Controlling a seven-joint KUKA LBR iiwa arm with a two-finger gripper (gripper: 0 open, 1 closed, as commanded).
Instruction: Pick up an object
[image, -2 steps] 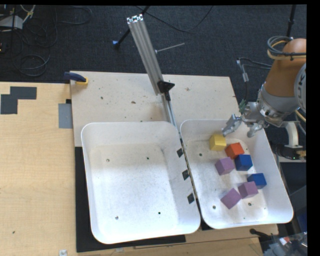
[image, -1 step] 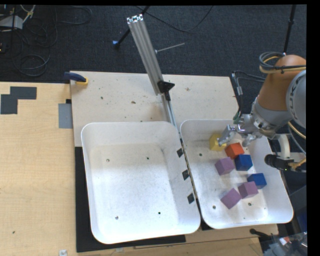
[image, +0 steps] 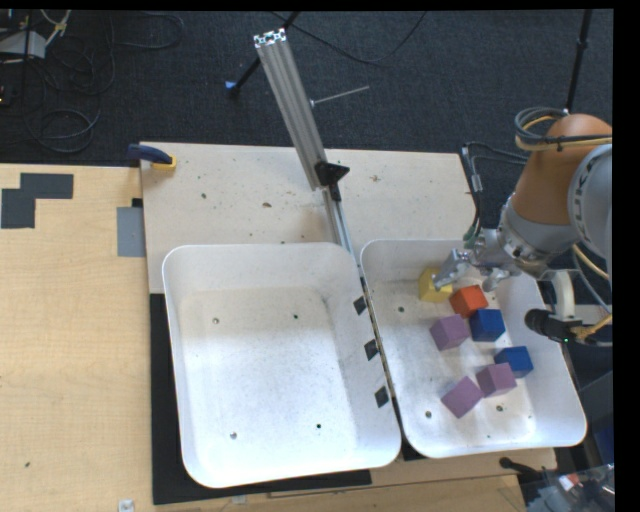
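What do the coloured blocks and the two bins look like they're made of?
Blocks, such as the orange block and a purple block: probably painted wood or foam, given the matte, even colour and crisp edges; it could be either. Left bin and right bin: likely moulded plastic, smooth white with rounded rims and a slight sheen.

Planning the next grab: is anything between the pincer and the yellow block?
Nothing visible. The pincer sits right at the yellow block near the right bin's far side. The orange block lies just beside it, touching or nearly so.
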